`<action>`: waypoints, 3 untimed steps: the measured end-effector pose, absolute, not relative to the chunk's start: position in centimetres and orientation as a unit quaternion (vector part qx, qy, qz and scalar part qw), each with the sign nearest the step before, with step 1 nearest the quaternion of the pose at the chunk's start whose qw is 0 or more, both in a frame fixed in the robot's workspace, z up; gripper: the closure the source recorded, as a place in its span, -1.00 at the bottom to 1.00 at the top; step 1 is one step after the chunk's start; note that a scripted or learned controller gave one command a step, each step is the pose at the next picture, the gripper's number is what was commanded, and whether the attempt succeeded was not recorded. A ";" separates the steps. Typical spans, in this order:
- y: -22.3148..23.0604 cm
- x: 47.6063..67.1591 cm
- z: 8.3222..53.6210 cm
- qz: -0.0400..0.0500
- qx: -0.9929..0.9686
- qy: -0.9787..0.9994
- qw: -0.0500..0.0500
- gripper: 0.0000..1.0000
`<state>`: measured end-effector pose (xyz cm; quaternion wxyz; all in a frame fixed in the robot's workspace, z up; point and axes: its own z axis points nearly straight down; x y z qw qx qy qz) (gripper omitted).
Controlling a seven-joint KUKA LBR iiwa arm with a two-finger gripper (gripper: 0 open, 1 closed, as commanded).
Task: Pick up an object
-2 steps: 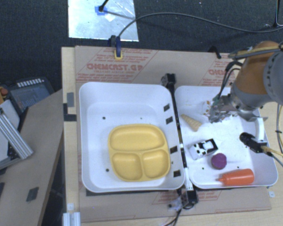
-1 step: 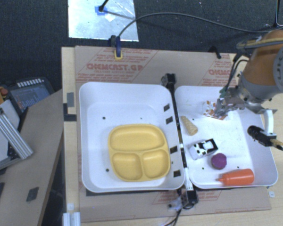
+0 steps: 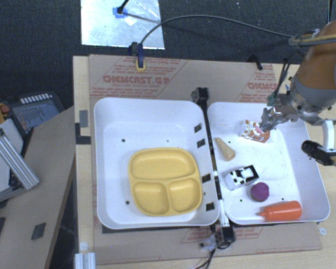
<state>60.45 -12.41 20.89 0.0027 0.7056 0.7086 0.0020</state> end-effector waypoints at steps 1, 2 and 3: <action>-12.4 60.6 26.3 0.002 0.705 0.709 0.003 1.00; -7.6 60.0 26.7 0.001 0.704 0.710 0.000 1.00; -2.8 60.1 26.7 0.001 0.704 0.711 0.000 1.00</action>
